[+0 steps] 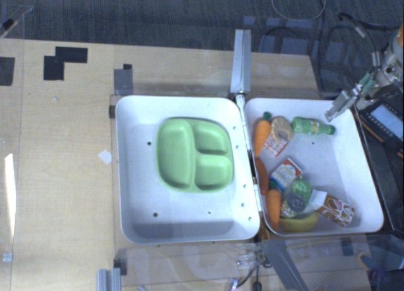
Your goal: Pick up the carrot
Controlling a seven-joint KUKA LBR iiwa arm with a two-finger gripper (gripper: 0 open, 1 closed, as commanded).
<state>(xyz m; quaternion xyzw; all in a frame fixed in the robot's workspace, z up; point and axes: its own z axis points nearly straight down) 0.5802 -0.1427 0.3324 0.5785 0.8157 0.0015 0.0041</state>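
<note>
Two carrots lie along the left wall of the right bin [369,176]. One carrot [261,137] is at the far left corner, next to a snack packet [278,137]. The other carrot [273,202] is near the front left corner, beside a green can [297,195]. My gripper [339,106] hangs over the bin's far right corner, slanting down to the left from the arm at the right edge. It is just right of a green bottle [312,126] and well apart from both carrots. Nothing shows in its grasp.
The right bin also holds a small carton [285,173], a banana [298,222] at the front and a printed packet [334,207]. The left bin [136,157] bears a green divided plate [192,154]. Cables and a dark device lie beyond the right bin.
</note>
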